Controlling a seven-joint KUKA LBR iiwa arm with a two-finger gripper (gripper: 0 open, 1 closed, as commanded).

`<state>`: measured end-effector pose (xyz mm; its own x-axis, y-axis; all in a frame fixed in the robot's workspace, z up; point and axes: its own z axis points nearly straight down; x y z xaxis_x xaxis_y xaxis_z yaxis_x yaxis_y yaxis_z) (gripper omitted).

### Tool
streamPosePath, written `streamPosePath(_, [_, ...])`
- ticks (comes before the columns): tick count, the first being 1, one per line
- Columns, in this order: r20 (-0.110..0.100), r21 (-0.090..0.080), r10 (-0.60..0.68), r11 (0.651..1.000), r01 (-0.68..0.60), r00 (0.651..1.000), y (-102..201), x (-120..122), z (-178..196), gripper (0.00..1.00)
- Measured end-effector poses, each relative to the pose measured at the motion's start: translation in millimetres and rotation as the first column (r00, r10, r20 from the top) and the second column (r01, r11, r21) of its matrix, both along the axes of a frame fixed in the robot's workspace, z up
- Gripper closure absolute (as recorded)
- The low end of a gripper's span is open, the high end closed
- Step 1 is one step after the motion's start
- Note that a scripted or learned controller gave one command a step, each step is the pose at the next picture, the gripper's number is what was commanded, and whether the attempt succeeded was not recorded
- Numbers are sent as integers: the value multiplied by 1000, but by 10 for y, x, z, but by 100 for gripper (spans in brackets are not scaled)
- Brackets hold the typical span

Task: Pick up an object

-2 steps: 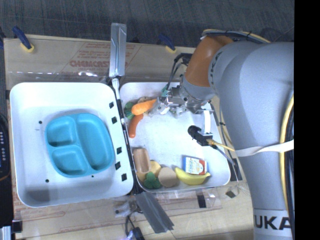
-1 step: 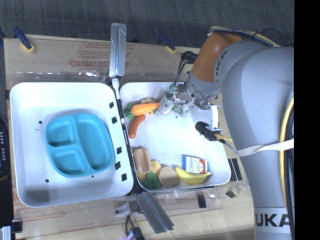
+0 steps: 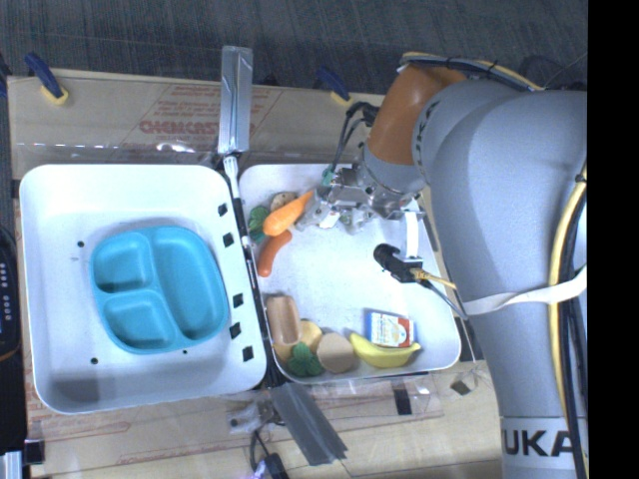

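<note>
step: closing in on carrot (image 3: 288, 211) | carrot lies at the right bin's (image 3: 329, 279) top-left corner, beside green piece | gripper (image 3: 339, 208) just right of carrot, we cannot tell its opening | advice: we centre over carrot's middle, avoiding bin wall

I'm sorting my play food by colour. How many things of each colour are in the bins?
Blue: 1, the tray
Orange: 2, the carrot and the sausage
Yellow: 1, the banana
Green: 2, the broccoli and a leafy bit
Tan: 2, the bread and a round piece
Mixed colours: 1, the carton
Total: 9
</note>
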<state>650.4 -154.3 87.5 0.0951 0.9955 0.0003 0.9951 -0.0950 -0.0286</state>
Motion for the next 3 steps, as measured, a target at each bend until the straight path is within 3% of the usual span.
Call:
streamPosePath(1, [23,0,210,978,-210,978,-28,-443,30,0])
streamPosePath(2, [-2,11,253,967,-253,967,94,-41,9,0])
streamPosePath(3, [23,0,179,984,-179,984,292,47,32,0])
